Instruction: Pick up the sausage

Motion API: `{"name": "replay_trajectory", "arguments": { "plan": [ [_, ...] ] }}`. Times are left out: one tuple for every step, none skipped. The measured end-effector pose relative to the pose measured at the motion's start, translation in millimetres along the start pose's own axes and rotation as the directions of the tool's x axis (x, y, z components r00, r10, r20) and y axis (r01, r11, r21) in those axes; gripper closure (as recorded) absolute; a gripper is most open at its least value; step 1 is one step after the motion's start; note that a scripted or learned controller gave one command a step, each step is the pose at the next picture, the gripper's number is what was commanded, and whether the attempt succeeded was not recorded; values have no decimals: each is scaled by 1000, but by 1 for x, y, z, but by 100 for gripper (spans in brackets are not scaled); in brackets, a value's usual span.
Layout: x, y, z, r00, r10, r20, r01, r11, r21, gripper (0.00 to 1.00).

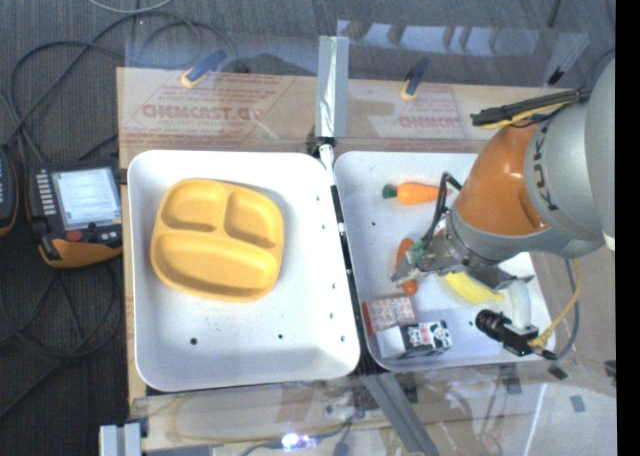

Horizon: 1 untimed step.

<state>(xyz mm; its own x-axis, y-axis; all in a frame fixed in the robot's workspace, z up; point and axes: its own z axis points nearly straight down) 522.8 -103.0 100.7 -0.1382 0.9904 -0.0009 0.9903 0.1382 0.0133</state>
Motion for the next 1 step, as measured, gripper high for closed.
{"name": "replay_trajectory", "arguments": {
  "plan": [
    [36,36,-82,990,139,3,-139,990,16,100]
  ]
}}
